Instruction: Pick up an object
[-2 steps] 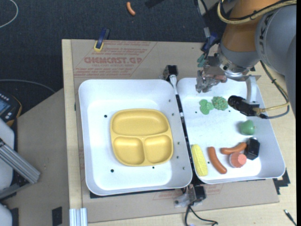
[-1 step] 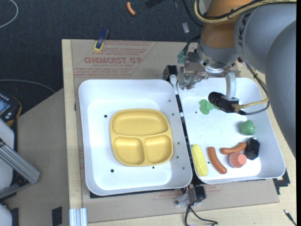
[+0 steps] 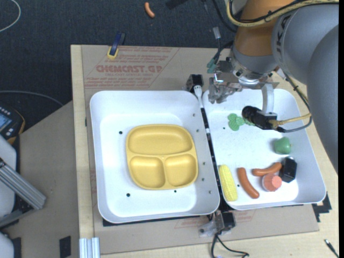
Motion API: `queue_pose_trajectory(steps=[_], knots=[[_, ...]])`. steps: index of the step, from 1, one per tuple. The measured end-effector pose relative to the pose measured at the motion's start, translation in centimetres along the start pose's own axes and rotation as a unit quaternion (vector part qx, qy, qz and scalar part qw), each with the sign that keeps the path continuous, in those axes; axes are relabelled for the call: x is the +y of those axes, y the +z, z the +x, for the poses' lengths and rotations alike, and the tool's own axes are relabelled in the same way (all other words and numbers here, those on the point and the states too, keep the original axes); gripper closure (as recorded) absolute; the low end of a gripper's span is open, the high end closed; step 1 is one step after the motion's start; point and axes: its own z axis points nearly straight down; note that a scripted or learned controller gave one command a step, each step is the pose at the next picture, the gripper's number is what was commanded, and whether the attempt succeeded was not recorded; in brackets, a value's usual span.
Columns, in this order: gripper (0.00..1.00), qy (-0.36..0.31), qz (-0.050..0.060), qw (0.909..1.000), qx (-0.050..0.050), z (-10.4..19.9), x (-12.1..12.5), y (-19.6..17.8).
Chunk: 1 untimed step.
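1. Hand hangs at the back left corner of the right bin, close to the rim that meets the left bin. I cannot tell how far open it is, or whether it touches the bin. None of the things in the bin is seen in its grip.
2. Nearest thing to the hand is a green leafy piece, lying on the bin floor a little in front of it and apart from it.
3. Green ball lies farther to the right, near the bin's right wall.
4. Black block sits in front of the ball, touching a pink disc and the end of an orange sausage.
5. Second sausage lies slantwise just left of the disc. Corn lies along the bin's left wall at the front.
6. Yellow plate with three compartments rests in the middle of the left bin.
7. Writing: the brown sheet under the bins bears red letters behind the left bin that read "CHEMCAST GP". Smaller red lines around them are too blurred to read.
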Motion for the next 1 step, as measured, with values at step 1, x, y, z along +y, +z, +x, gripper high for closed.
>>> queue_pose_trajectory(steps=[1], knots=[[1.0, 0.0, -0.002, 1.0, 0.0, -0.79, 0.11, -1.61]])
